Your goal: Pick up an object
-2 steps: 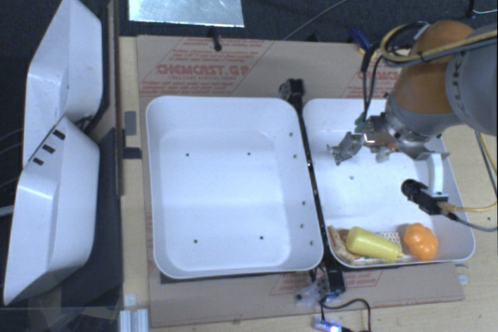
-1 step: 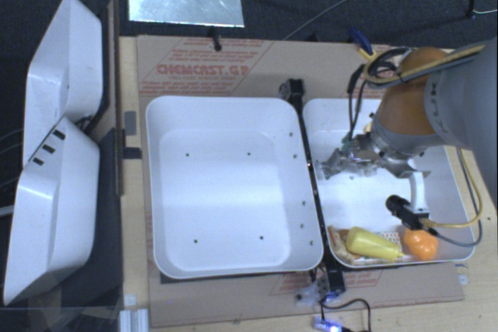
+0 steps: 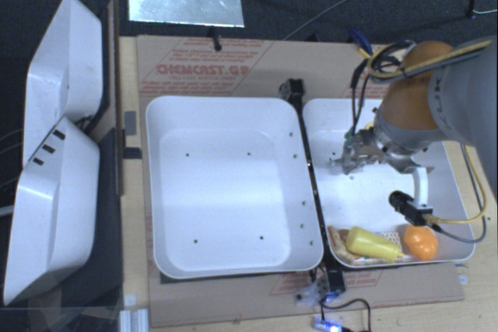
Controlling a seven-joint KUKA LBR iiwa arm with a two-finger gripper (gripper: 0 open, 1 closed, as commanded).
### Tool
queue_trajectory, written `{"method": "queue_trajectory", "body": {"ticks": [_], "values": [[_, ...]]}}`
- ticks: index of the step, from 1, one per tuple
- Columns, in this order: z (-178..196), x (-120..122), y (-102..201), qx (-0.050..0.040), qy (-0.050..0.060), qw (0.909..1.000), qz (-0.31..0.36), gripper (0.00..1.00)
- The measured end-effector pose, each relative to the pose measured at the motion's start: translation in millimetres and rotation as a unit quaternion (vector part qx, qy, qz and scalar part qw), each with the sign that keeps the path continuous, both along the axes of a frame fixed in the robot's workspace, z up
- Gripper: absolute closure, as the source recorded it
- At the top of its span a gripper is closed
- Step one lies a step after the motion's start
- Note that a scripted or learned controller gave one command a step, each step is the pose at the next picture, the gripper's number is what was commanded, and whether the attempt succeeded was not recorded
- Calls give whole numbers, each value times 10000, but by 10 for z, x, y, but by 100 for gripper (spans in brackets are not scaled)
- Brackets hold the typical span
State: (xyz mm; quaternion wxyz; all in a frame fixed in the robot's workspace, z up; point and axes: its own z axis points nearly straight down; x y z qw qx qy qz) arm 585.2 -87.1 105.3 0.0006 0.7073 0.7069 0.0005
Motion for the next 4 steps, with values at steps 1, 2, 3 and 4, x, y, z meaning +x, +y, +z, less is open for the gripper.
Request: {"method": "queue_trajectory", "body": {"ticks": [1,2,3,4], "values": [[532,111,27,-1,-20,10000,8,100],[1060,120,26,0,-17,10000,6,100],[1011,130,568,7,3,10000,28,100],[965,23,1047,7,9,10000,26,100]]}}
